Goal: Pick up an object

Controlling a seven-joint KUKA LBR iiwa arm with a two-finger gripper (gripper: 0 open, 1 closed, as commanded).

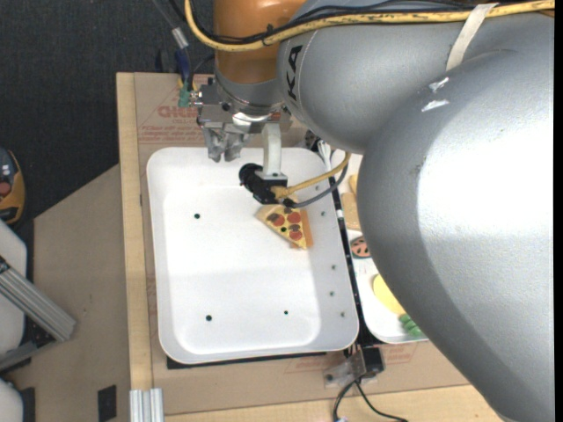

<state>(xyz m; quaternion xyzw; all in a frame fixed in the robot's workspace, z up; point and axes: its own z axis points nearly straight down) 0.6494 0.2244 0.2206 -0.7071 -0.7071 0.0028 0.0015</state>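
1. Camera view is showing my claw [224, 150] hanging over the back rim of the white bin [189, 262]. I am not managing to tell whether it is released or clenched, and I am seeing nothing gripped in it.
2. The pizza slice [288, 224] is lying flat on that bin's floor, near its right wall, apart from my claw and closer to the camera. Dropping straight down from here, I am risking a grab at bare plastic or at the rim itself.
3. The slice is looking thin and flat, so I am judging that it is offering little to bite. Coming down too shallow, I am risking sliding over it; too deep, scraping the floor.
4. With the wall that near, a sideways approach is risking shoving the slice against it instead of lifting it.
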